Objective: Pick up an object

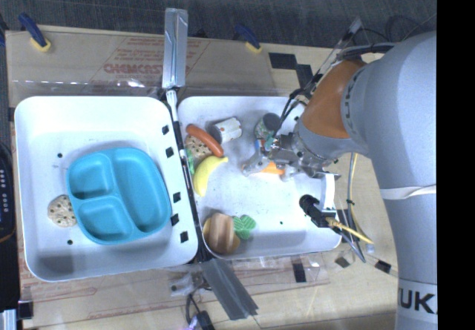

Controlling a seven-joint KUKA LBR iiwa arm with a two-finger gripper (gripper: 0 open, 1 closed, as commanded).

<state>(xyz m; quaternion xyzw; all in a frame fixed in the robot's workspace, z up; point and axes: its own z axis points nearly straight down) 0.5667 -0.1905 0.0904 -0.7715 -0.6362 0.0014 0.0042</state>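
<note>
Hand [269, 159] is low in the right bin [297, 236], near its middle and toward the far wall, with the grey arm [386, 113] and its orange band [326, 110] coming in from the right. How far the hand is open cannot be told from this angle; the metal parts blur together. A small orange piece [273, 169] lies right at the hand, touching or just under it; grip on it not confirmed. Just left of the hand sits a white cylinder-like object [227, 129], and beside that a red-orange sausage [204, 139] lying at a slant. A banana [207, 172] lies by the bin's left wall, with a cookie [197, 147] partly under the sausage. At the near left corner are a round brown wooden-looking object [218, 233] and a green item [245, 226], touching. The left bin [37, 117] holds a blue divided plate [119, 193] and a second cookie [62, 210] just beside the plate's left edge. Both bins rest on the table [96, 54].
</note>
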